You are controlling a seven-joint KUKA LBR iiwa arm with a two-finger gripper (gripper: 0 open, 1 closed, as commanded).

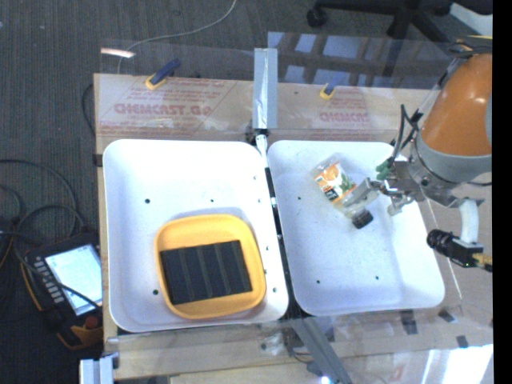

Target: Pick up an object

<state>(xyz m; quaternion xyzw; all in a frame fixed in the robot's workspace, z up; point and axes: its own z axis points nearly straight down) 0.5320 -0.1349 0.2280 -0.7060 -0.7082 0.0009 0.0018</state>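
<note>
Packet (338, 184), clear-wrapped, contents hard to read, upper centre of right bin (360, 286) | claw (384, 192) just beside it, finger state impossible to tell | yellow tray (210, 264) lower left bin (136, 182)

You had two white bins (132, 294), one yellow tray (210, 266) with a dark ribbed insert in the left bin, one clear packet (334, 181) in the right, and one arm (458, 122).

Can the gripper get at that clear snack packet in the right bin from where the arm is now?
Probably yes. The gripper sits low in the right bin, right beside the clear snack packet, and nothing lies over the packet. The yellow tray is off in the left bin.
</note>
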